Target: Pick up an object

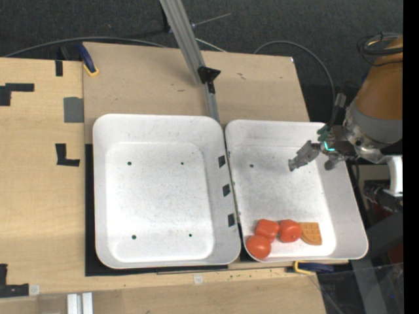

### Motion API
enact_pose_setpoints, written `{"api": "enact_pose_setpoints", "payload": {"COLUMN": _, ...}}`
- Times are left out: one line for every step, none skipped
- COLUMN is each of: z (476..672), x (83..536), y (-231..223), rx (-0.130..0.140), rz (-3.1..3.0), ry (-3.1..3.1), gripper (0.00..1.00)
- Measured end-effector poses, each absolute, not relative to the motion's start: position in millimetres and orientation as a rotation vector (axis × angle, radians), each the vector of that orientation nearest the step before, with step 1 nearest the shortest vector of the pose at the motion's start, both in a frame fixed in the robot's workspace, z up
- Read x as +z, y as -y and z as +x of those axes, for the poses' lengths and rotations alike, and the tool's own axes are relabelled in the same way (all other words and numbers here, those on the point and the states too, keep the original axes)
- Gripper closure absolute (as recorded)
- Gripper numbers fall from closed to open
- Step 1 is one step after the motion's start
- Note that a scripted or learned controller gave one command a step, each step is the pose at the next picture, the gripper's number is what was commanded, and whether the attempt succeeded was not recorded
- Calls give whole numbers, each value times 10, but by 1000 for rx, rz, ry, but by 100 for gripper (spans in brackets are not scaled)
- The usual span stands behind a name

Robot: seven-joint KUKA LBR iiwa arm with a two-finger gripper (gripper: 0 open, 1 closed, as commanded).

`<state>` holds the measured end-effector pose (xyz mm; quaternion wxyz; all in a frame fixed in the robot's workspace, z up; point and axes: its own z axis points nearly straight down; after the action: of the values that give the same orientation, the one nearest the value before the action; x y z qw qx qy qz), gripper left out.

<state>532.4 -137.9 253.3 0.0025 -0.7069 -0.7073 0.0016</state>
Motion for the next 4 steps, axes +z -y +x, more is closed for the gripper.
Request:
{"api": "enact_pose_setpoints", "payload": {"z": 5332, "x": 2557, "y": 1378, "rx": 1, "rz": -2218, "ry": 2223, "gripper": 0}}
{"api": "enact_pose_setpoints", "payload": {"z": 5315, "x": 1942, "y": 1445, "rx": 8, "rz": -2217, "ry": 2217, "gripper": 0}}
{"api": "enact_pose_setpoints", "payload": {"z": 5379, "x": 1333, "y": 1441, "rx": 7, "rz": -2217, "ry": 2218, "gripper": 0}}
{"api": "enact_pose_setpoints", "payload": {"z": 5379, "x": 878, "y": 1439, "rx": 2, "rz": -2221, "ry": 2223, "gripper": 0}}
